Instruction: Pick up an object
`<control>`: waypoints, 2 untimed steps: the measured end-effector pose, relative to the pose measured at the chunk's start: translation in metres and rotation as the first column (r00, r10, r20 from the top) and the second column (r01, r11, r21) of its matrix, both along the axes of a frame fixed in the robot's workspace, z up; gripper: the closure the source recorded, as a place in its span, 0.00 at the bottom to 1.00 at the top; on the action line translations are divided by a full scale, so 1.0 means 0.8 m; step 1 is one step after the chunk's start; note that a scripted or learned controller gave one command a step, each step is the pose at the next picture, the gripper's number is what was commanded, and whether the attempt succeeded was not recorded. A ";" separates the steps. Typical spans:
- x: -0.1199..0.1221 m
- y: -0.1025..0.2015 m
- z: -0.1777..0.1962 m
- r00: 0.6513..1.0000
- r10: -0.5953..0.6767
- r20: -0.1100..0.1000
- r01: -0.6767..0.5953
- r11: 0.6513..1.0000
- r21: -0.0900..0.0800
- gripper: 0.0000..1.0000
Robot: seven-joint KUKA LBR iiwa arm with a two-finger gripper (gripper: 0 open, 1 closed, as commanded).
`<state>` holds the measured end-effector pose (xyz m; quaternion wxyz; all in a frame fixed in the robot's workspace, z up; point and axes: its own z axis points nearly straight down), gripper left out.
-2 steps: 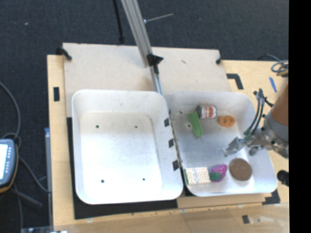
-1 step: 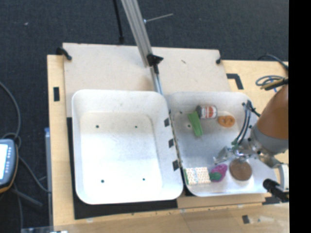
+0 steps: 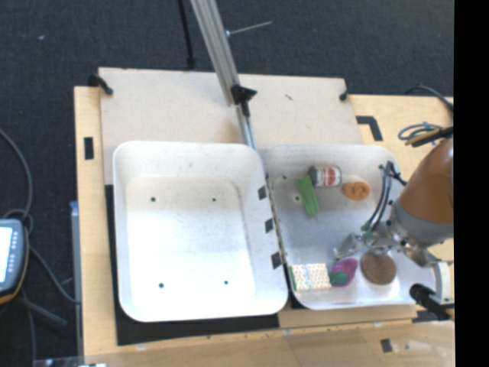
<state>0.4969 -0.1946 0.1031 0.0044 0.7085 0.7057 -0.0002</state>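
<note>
The right bin holds several small objects. A green block lies near its left wall, with a red-and-white can and an orange lump behind it. Along the front lie a patterned box, a magenta-and-green toy and a brown disc. My gripper reaches in from the right and hangs low over the bin floor, just above the toy and left of the disc. Nothing shows in its grasp.
The left bin stands beside the right one, their walls meeting at mid-bench. A slanted metal pole rises from behind the bins. Cables and a handheld pendant lie off the bench at left.
</note>
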 end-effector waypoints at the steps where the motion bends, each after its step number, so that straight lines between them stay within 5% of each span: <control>1: 0.002 -0.002 0.015 1.000 -0.005 0.006 0.005 1.000 -0.001 1.00; 2: -0.004 -0.007 0.073 1.000 -0.003 0.001 0.003 1.000 0.003 1.00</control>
